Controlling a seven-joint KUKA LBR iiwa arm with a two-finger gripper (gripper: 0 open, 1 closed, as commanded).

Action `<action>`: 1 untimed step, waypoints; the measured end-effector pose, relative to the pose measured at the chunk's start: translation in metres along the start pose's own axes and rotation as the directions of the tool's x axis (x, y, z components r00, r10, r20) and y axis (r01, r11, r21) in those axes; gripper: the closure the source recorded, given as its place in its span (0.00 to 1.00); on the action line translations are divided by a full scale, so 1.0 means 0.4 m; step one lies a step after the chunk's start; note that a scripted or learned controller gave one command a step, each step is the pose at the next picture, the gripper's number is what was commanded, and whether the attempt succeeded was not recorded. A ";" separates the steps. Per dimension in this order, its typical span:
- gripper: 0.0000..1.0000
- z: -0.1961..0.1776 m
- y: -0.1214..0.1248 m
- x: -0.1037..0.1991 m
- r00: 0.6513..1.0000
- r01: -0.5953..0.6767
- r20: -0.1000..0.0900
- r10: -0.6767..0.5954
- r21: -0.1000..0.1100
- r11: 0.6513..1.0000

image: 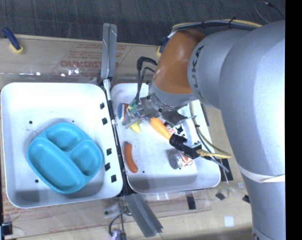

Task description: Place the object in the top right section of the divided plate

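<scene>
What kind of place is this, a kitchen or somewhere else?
Probably a robot lab: a big grey robot arm reaches over two shallow white bins on a bench, with a blue divided plastic plate and toy food like an orange carrot.

Bench point(50, 59) under two white bins point(20, 99)

blue divided plate point(64, 156), white bins point(20, 99), orange carrot point(160, 127), reddish sausage point(130, 157)

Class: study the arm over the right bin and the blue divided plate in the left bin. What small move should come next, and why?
Probably a short descent to close on one item: the gripper hovers over the right bin by the yellow piece and carrot, while the divided plate holds nothing yet.
</scene>
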State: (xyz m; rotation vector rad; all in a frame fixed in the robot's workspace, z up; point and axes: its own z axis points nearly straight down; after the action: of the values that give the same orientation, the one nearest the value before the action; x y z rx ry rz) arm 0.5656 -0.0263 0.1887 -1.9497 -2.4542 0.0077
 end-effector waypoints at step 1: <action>1.00 0.001 -0.035 0.154 0.974 0.225 0.001 -0.225 0.000 0.974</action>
State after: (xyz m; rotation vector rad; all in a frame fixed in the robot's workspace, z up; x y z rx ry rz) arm 0.5379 0.0305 0.1886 -1.6591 -2.6596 0.0077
